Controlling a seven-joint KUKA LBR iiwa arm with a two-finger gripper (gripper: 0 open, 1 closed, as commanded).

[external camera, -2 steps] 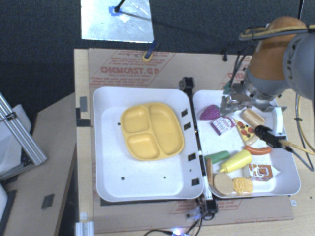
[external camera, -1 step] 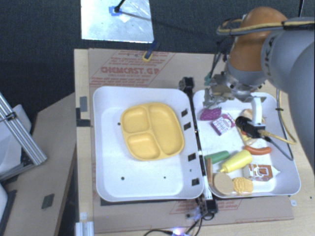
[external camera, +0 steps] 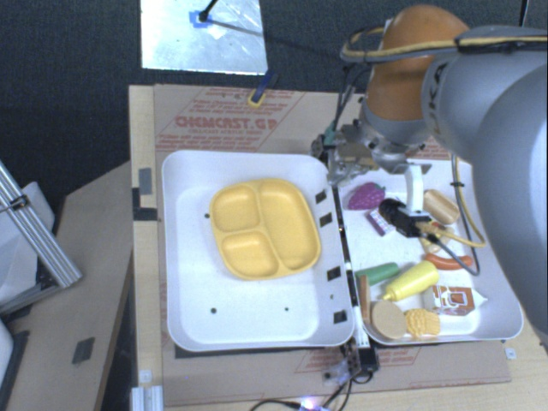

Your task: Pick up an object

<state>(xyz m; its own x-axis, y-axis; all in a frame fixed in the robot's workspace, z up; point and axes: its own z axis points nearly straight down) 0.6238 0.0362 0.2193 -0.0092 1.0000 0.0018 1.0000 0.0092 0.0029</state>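
End effector (external camera: 344,168) beside purple grapes (external camera: 366,196) (bin's (external camera: 184,255) divider close).

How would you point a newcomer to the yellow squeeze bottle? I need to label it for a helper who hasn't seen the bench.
Start at the right-hand white bin, the one crowded with toy food. Near its front edge lies a yellow bottle on its side, beside a green vegetable and above a round cracker. It is the only item there with a pointed nozzle cap.
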